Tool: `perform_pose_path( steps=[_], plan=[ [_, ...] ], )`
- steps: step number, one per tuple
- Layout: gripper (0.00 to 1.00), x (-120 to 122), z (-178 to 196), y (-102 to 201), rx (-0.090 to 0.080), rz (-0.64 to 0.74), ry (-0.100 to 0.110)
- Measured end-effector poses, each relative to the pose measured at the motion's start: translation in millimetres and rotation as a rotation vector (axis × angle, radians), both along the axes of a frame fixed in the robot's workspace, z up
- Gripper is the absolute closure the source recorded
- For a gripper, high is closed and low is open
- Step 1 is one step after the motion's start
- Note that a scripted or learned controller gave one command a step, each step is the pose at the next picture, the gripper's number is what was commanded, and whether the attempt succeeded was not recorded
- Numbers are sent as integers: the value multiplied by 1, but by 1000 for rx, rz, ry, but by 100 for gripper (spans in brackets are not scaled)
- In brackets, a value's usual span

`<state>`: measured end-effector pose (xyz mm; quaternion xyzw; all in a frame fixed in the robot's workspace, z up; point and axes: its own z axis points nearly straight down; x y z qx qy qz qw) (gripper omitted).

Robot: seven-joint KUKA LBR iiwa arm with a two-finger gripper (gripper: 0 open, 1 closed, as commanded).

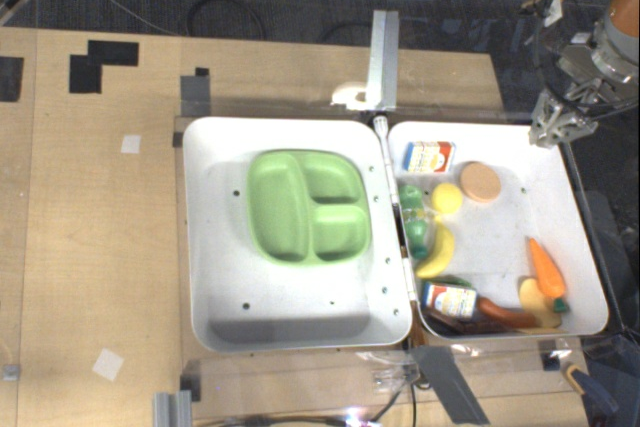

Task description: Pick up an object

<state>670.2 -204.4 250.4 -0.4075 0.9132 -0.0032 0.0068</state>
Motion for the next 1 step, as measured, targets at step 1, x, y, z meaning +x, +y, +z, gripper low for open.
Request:
perform_pose_path(
  steps=[1],
  plan=[
    [100, -25, -58, 0, -3, 456, 6]
  ],
)
